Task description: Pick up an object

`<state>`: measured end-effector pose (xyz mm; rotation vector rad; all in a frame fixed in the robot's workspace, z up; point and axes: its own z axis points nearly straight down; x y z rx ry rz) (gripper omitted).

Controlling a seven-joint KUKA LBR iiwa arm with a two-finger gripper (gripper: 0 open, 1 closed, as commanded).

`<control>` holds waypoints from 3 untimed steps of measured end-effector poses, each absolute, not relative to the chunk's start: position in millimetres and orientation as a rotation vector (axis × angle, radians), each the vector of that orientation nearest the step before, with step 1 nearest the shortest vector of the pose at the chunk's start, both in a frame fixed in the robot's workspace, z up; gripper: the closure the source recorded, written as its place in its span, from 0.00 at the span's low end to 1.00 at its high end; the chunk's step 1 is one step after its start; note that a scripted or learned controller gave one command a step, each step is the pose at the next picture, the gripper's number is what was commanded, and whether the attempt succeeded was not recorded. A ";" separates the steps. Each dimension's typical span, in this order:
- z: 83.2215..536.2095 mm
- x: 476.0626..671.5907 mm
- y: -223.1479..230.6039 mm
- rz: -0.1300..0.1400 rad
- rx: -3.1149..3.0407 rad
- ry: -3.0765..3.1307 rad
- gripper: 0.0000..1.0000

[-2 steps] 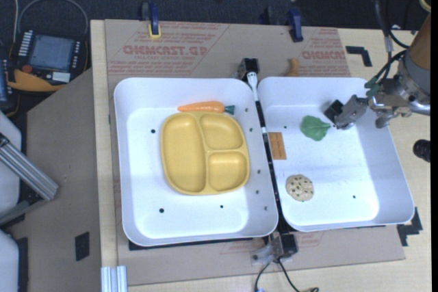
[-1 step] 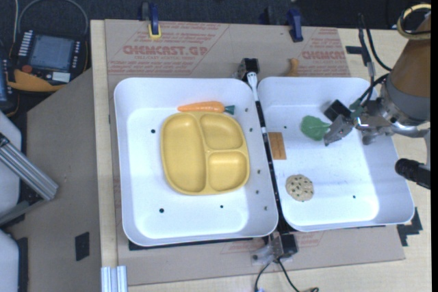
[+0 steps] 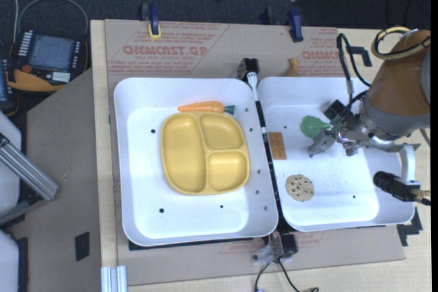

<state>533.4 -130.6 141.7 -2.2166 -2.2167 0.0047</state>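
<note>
1. The left bin (image 3: pixel 137 167) holds a yellow tray (image 3: pixel 204 152) with three compartments, lying flat near the bin's middle.
2. A carrot (image 3: pixel 201 107) lies along the tray's far edge, just beside it, green end toward the right.
3. In the right bin (image 3: pixel 328 215), a brown block (image 3: pixel 276 145) sits close to the left wall.
4. A cookie (image 3: pixel 299 187) lies flat nearer the front, apart from the block.
5. A green piece (image 3: pixel 313 125) rests toward the back of this bin, just left of my gripper (image 3: pixel 319 146).
6. My gripper hangs low over the right bin, reaching in from the right; its fingers stand apart with nothing between them.
7. My arm (image 3: pixel 397 92) fills the bin's right side.
</note>
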 end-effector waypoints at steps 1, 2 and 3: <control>88.0 532.1 -129.8 0.005 -2.217 -2.216 0.00; 101.9 533.8 -130.5 0.000 -2.224 -2.220 1.00; 146.9 532.0 -124.8 -0.004 -2.223 -2.226 1.00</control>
